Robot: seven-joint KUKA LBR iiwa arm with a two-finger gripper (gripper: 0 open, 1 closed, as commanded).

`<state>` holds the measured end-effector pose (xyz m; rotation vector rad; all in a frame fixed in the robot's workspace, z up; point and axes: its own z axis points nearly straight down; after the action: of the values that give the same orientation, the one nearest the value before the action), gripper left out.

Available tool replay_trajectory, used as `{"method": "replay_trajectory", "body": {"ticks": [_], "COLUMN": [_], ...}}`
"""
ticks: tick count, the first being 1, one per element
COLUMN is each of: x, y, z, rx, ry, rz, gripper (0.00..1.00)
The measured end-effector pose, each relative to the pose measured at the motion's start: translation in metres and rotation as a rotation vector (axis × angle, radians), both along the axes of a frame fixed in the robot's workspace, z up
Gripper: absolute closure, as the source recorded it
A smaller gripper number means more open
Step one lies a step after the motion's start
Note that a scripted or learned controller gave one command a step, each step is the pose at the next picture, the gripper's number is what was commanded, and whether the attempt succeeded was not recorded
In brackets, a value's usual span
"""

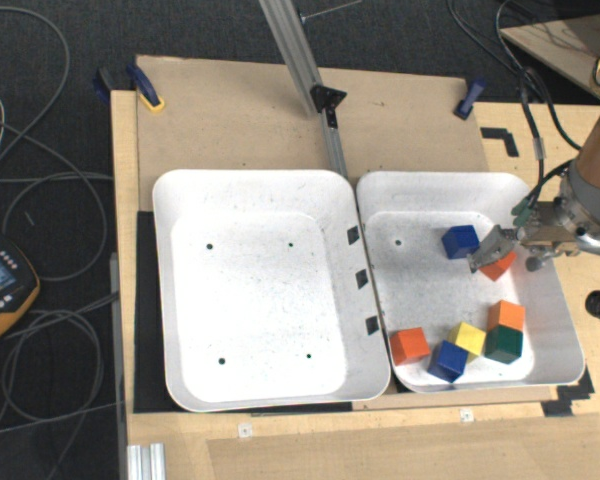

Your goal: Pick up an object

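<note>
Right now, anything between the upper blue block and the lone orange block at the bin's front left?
Nothing: camera view shows bare white bin floor between the upper blue block and the orange block.

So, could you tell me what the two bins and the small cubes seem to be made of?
Bins: probably thin moulded plastic, matte white with dark speckling, rounded corners and a raised rim. Cubes, such as the blue one: solid-coloured, sharp-edged, painted wood or plastic; the look leaves that open.

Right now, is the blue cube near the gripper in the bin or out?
In. The blue cube sits on the right bin's floor, beside the gripper.
</note>
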<state>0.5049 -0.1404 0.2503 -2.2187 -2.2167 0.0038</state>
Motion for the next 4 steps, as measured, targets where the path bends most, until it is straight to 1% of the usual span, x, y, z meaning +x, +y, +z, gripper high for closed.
{"method": "replay_trajectory", "body": {"ticks": [1, 2, 3, 4], "x": [-0.004, 0.002, 0.004, 0.009], "y": [0.008, 0.001, 0.001, 0.001], "z": [-0.046, -0.097, -0.083, -0.040], "rx": [0.001, 0.000, -0.001, -0.004], "ry": [0.000, 0.001, -0.008, -0.012], "rz": [0.001, 0.000, 0.002, 0.003], "gripper": [0.00, 0.00, 1.00, 1.00]}}
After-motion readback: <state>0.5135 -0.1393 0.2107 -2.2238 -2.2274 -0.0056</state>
